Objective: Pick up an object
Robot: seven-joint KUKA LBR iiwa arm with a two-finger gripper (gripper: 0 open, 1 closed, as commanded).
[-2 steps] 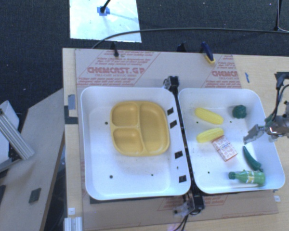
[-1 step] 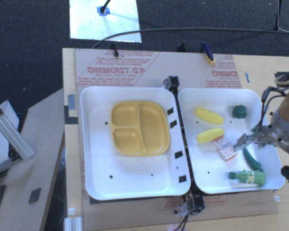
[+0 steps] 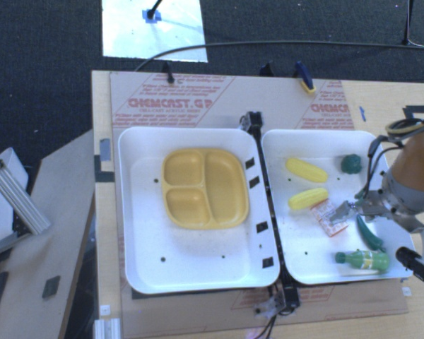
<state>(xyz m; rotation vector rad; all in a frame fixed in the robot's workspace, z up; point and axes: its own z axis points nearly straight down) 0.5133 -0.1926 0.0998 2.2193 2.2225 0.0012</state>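
hovering low over the right bin point(image 3: 297, 143), gripper point(image 3: 348, 210) just beside the red-and-white packet point(image 3: 331, 219).
partly hiding a dark green object point(image 3: 369, 235) under the wrist; finger spread too blurred to tell, nothing visibly held; arm cut off at right.

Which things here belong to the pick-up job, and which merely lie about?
Job: pincer; red packet; two yellow corn cobs; green bottle; green ball; dark green vegetable.
Lying about: yellow divided plate; blue clamp.
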